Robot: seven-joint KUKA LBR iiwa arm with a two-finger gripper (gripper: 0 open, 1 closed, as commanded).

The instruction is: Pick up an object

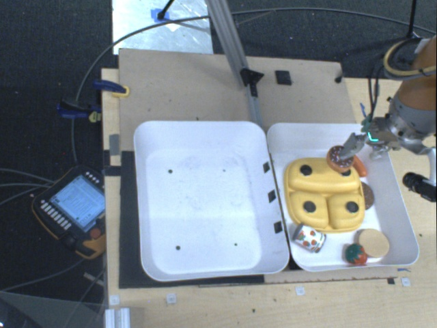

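Gripper (343, 157) hung low over right bin (403, 214), near its far edge, wrist slanted in from right, likely lining up on small brown round piece (336, 157) beneath its tip. Finger state: could not tell. Piece sat on far edge of yellow moulded tray (324, 195), which filled bin's middle. Piece looked dark brown, ring-like, small. Left bin (205, 197) alongside.

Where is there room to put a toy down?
The left bin has bare floor from wall to wall. The right bin is crowded: the yellow block, the spotted cup and the tan disc leave thin strips by its walls.
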